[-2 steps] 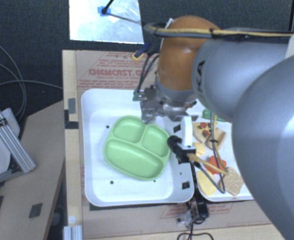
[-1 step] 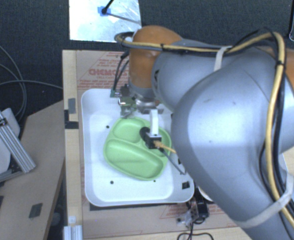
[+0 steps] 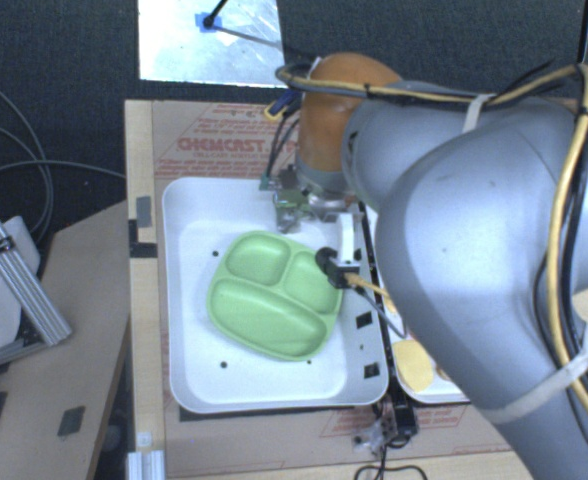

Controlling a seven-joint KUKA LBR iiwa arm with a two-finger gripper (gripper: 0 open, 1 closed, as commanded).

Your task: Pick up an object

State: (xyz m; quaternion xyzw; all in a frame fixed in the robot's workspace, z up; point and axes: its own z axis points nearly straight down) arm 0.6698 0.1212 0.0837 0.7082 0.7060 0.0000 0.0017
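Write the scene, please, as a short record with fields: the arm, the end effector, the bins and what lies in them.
arm: grey, orange band, reaching over the bins from the right
end effector: above the left bin's far edge, beyond the plate
left bin: white, holds a green divided plate
right bin: mostly hidden by the arm; a yellowish object shows in it

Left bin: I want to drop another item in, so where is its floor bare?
Bare strips of the left bin: between its left wall and the green divided plate, and along the near wall below the plate. The far right corner is crowded by the claw and arm.
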